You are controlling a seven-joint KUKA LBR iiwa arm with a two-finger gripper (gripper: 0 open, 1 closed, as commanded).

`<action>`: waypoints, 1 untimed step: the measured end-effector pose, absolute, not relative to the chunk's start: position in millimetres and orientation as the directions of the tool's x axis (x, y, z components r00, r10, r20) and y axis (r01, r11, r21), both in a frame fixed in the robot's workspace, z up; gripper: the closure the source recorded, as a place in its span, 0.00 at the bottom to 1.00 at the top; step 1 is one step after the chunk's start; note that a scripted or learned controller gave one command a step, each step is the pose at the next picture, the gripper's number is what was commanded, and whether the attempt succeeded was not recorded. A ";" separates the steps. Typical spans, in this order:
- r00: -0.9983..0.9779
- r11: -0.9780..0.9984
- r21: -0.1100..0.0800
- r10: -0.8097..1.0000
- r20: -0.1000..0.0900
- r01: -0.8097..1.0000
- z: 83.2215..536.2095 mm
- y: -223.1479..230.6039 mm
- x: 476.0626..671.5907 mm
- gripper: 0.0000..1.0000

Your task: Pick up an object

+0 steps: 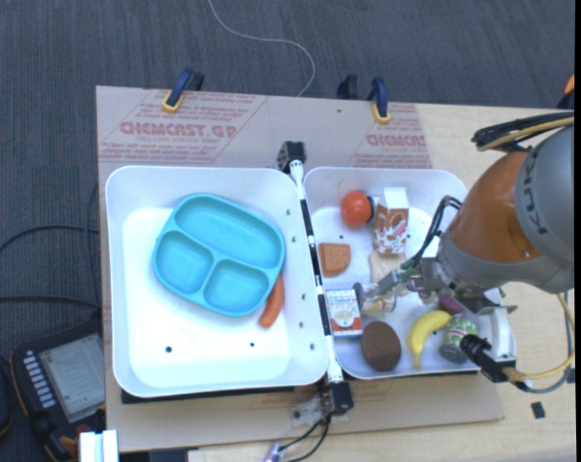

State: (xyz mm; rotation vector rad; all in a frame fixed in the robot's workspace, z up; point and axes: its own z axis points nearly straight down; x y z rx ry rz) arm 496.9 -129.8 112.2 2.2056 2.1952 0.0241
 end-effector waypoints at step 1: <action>0.005 -0.004 0.032 1.000 -0.010 0.999 112.0 -129.2 496.9 0.00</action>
